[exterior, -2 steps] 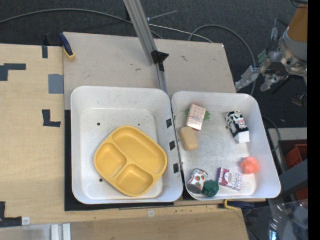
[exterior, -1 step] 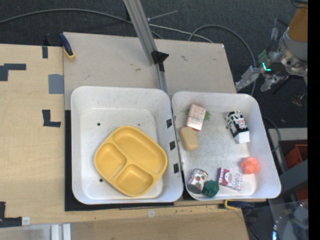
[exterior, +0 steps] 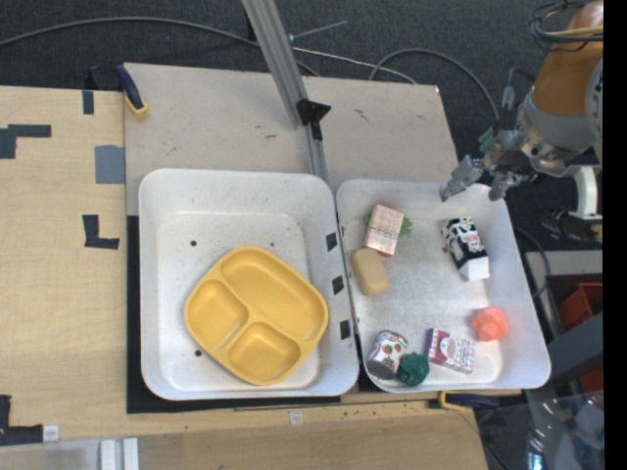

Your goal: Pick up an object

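My gripper (exterior: 479, 181) hangs over the far right rim of the right bin (exterior: 524, 292), open, with nothing between its fingers. Just below it in the bin lies a black-and-white cow-patterned carton (exterior: 464, 246). A small pink-and-green box (exterior: 385, 229) and a tan bread-like piece (exterior: 370, 271) lie at the bin's left side. An orange lump (exterior: 490, 323) rests near the right wall. Along the near wall sit a red-and-white box (exterior: 451, 350), a round red-and-white can (exterior: 387, 352) and a dark green piece (exterior: 412, 368).
The left bin (exterior: 167, 262) holds a yellow divided plate (exterior: 257, 313). A slanted metal pole (exterior: 284, 62) rises behind the bins, and cables run across the dark floor beyond the bench. The arm's orange band (exterior: 573, 52) stands at the upper right.
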Controlling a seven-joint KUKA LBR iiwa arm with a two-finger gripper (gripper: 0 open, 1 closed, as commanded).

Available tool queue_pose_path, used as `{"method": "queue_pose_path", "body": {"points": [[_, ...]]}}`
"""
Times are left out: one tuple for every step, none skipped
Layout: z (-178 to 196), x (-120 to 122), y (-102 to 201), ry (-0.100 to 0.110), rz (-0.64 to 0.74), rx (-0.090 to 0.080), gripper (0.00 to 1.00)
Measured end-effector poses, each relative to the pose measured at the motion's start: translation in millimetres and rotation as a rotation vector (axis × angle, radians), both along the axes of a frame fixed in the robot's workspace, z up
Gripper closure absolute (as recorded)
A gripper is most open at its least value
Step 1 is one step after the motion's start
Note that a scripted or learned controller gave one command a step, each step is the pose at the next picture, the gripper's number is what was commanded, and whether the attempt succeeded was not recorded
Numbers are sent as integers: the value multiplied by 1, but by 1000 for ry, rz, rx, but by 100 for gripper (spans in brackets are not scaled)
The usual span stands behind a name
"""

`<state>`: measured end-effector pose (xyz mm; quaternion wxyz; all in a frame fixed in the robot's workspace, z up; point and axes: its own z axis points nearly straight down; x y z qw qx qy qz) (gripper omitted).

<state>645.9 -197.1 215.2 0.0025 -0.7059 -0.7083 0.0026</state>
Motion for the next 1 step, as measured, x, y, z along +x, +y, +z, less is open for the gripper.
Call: {"method": "queue_pose_path", "body": {"points": [[-45, -5, 2, -1, -1, -1, 0]]}}
